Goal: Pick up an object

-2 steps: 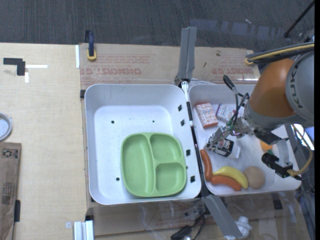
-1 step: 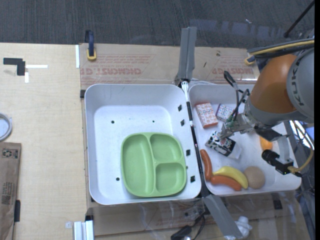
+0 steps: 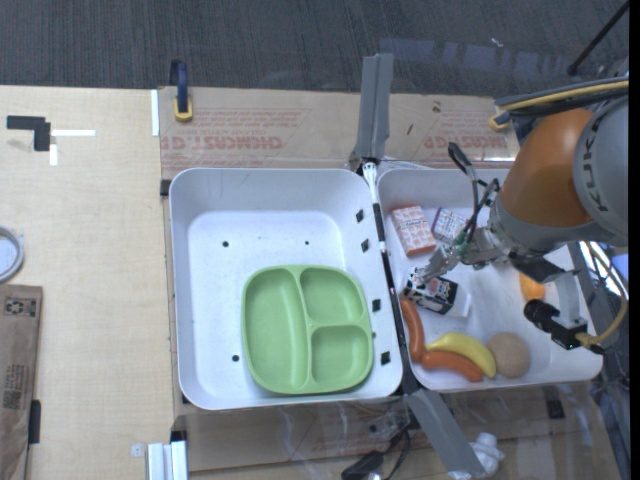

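The hand (image 3: 437, 268) hangs low in the right bin (image 3: 560, 368), just above a small black-and-white item (image 3: 436, 294); whether it is apart or together cannot be told. Around it lie a red-and-white box (image 3: 411, 230), a hot dog (image 3: 412, 330), a banana (image 3: 466, 349) and a tan ball (image 3: 510, 355), leaving bare floor near the right rim. The left bin (image 3: 200, 268) holds a green divided plate (image 3: 307, 329) toward its front edge.

Grey arm (image 3: 600, 168), rounded orange band (glossy), black cables, thin metal jaws
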